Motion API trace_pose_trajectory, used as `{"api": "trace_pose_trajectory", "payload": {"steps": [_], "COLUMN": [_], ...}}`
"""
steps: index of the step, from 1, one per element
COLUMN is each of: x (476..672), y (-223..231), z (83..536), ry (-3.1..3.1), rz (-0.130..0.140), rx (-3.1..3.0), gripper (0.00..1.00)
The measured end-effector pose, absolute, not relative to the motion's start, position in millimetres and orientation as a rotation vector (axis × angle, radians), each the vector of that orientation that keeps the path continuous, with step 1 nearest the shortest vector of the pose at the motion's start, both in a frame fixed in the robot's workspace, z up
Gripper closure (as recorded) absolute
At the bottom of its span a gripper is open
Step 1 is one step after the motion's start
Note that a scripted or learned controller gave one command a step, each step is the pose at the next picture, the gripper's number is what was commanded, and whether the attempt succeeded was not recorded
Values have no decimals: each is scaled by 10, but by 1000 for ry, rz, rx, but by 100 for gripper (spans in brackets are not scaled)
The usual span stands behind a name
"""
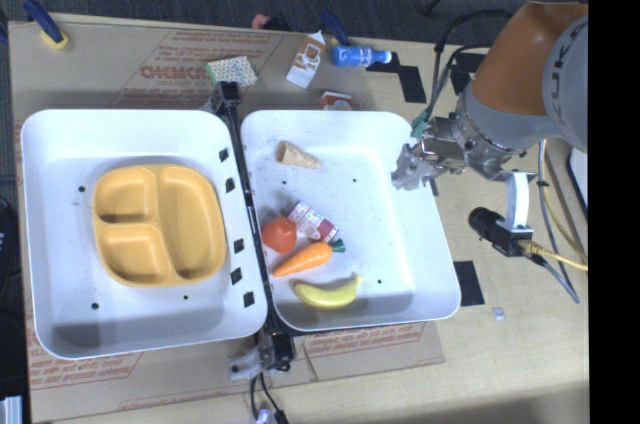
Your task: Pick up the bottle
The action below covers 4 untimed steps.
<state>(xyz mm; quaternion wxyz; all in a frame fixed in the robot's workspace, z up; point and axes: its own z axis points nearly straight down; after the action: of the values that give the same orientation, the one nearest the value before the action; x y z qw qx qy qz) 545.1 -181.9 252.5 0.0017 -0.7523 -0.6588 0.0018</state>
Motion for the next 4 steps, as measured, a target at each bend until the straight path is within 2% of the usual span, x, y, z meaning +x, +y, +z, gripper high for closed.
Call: {"api": "trace_pose_trajectory", "payload": {"steps": [1, 2, 3, 4], "x": [5003, 4765, 4756, 4767], "y": [-2038, -2018, -1970, -2051], "z": [2391, 2280, 1934, 2262], "ry": [-2012, -2126, -1919, -2043], "rz": [6, 2, 4, 1], "rx": [-2409, -2306, -2479, -2385], "gripper": [100, 100, 100, 100]}}
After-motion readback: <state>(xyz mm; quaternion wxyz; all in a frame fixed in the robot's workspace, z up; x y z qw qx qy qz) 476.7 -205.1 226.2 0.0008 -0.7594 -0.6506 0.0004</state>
